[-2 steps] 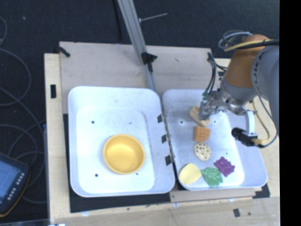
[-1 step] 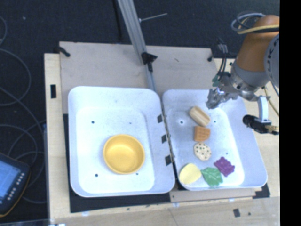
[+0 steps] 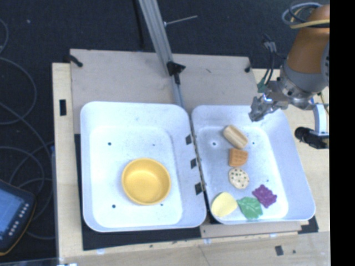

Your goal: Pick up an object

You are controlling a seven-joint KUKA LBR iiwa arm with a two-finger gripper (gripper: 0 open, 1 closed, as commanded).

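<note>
Grey metal two-finger gripper (image 3: pixel 259 113) hovered over the right white plastic bin's (image 3: pixel 288 148) far edge (finger spread impossible to tell), tan bread-roll toy (image 3: pixel 235 136) lay just below it, round yellow plastic bowl (image 3: pixel 146 180) sat in the left white bin (image 3: pixel 100 132).

Two white bins side by side on a brown bench (image 3: pixel 122 76). In the left bin (image 3: pixel 91 118), a round yellow bowl (image 3: pixel 146 180), open side up, near the front. Right bin (image 3: pixel 280 148) touching the left one along the middle edge. Behind the bins, a long grey metal pole (image 3: pixel 155 24), leaning up and away. Dark floor (image 3: pixel 55 15) all around. Thin black wires (image 3: pixel 22 121) on the floor at the left. A small blue screen (image 3: pixel 12 215) in the bottom left corner.
</note>
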